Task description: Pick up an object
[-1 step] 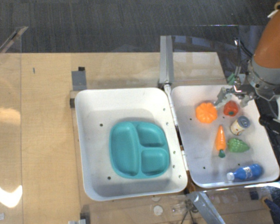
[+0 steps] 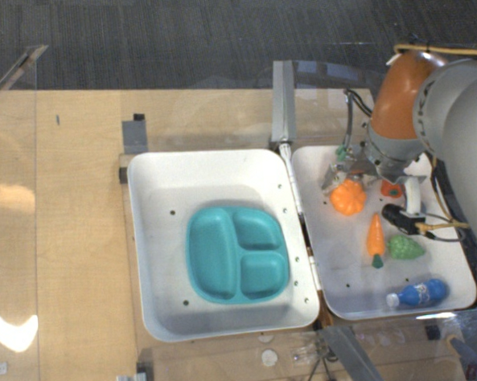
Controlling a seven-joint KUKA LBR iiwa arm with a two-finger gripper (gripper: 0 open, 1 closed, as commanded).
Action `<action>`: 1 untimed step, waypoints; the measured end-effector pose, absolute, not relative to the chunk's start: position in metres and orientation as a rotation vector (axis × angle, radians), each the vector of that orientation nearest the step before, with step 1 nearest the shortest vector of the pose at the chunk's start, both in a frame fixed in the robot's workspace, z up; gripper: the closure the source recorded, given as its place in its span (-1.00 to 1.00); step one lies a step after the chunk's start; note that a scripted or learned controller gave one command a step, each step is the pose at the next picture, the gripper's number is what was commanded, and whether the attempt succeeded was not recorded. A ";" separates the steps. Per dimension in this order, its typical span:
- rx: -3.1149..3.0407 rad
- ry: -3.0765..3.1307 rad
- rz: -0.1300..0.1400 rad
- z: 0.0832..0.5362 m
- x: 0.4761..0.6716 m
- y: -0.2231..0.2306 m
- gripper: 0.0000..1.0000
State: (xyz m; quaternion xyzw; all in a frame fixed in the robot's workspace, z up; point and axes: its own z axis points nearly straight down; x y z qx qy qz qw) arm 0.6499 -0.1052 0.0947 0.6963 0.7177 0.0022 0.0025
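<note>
Two bins before me. Nearest in right bin: blue bottle lying flat by near rim, label unreadable from my feed. Beyond it, green toy and carrot side by side, carrot lengthwise. Left bin holds teal divided tray, likely drop target. Further back, orange pumpkin-like toy, my guess at pick target, sits directly under gripper. I cannot tell finger spacing or whether anything is held; arm blocks the view. No brand or writing legible anywhere.
</note>
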 end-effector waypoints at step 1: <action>2.176 2.249 0.017 0.109 0.653 -0.104 1.00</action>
